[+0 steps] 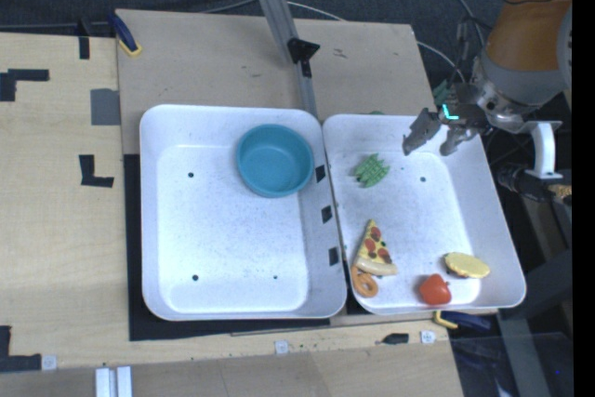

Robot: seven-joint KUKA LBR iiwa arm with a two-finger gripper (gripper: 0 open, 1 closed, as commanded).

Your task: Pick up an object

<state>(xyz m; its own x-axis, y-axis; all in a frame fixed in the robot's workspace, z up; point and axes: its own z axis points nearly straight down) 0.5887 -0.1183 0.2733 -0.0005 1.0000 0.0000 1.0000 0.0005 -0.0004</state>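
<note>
Near edge of the right white bin point(493, 228): round red tomato-like toy point(434, 290) at the front wall, flat yellow oval toy point(466, 266) just beside it toward the right, orange ring-shaped piece point(363, 285) at the front left corner touching the toy pizza slice point(374, 249) with red dots. Further back, small green leafy toy point(372, 170), alone, near the divider side. Left white bin point(167, 228) holds one blue plastic bowl point(274, 160), upright, at its far right corner. Hand point(432, 140) sits over the right bin's far right corner, fingers apart, nothing between them, well apart from the green toy. Tan counter point(56, 200) underneath both bins.
</note>
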